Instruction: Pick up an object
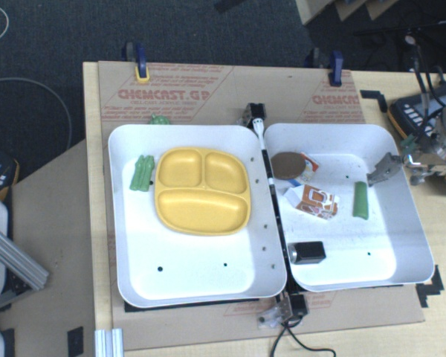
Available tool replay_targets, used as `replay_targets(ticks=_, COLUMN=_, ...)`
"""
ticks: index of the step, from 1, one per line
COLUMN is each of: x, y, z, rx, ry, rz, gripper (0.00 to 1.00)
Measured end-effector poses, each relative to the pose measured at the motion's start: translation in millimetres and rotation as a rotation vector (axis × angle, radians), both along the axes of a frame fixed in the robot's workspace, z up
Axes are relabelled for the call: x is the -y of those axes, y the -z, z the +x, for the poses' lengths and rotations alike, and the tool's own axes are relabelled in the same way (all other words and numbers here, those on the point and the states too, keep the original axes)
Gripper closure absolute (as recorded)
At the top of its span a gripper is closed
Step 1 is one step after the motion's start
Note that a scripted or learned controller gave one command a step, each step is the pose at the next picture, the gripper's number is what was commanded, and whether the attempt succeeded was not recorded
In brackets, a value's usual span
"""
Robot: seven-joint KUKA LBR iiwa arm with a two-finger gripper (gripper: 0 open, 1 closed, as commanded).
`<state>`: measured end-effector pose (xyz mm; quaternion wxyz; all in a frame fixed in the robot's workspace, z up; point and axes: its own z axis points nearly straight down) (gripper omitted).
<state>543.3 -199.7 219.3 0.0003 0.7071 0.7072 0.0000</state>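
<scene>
The grey two-finger gripper (383, 169) hangs at three o'clock over the right-hand shallow white bin (409, 236); whether it is wide or narrow I cannot tell. Nothing is lifted yet, so this looks like the approach. The nearest candidate, a short green plastic stick (360, 199), lies just toward seven o'clock of it, calling for a small shift and descent.

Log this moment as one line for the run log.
hand: over right bin far edge, holding nothing | right bin: green stick, packet, black block | left bin: yellow plate
</scene>
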Motion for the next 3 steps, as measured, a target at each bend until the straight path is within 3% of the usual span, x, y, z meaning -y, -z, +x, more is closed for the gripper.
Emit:
replay_targets(ticks=1, x=-61, y=-327, z=-20, rx=0.02, ry=-0.005, rz=-0.004, gripper=0.0)
replay_targets(ticks=2, x=-125, y=-235, z=-66, rx=-0.011, ry=-0.006, rz=0.003, gripper=0.0)
replay_targets(ticks=3, x=-121, y=-250, z=-63, rx=0.005, ry=-0.002, rz=-0.002, gripper=1.0)
